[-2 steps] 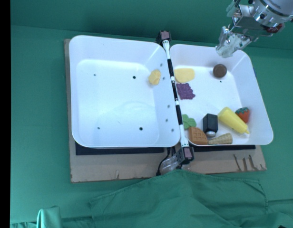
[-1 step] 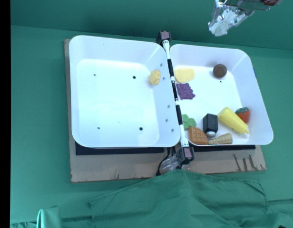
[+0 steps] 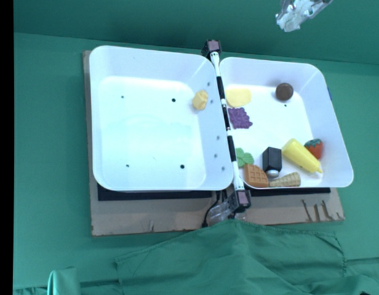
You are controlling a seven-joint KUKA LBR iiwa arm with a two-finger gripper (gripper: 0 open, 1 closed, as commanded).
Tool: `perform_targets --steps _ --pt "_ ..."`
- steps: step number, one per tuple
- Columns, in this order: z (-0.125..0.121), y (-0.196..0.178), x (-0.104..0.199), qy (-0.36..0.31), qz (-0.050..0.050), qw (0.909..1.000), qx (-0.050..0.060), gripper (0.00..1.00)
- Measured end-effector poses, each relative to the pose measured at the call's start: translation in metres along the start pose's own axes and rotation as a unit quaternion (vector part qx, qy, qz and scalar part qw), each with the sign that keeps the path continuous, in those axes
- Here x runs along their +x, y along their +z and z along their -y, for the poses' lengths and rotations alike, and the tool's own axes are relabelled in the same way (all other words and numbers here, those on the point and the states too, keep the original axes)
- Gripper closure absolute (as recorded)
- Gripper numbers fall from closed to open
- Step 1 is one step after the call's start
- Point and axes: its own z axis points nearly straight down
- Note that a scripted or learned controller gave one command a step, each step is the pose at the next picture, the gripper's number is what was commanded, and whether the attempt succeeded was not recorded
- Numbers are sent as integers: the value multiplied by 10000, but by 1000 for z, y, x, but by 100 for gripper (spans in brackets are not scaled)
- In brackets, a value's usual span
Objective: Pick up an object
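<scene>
gripper (image 3: 292, 14) hangs high beyond the right bin (image 3: 337, 141), finger state unclear; nothing picked, toys untouched, whole grasp remains.

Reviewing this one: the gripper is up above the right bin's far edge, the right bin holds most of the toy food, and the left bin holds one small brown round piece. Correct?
Not quite. In the camera view the left white bin holds a small yellow lumpy piece; the brown round piece lies in the right white bin. The rest stands, including the gripper.
</scene>
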Motion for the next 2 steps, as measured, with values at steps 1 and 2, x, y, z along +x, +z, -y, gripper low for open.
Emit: perform_targets --steps 1,2 --pt "19 70 -14 4 -5 10000 64 100" --pt "120 44 -15 -13 -22 10000 20 100"
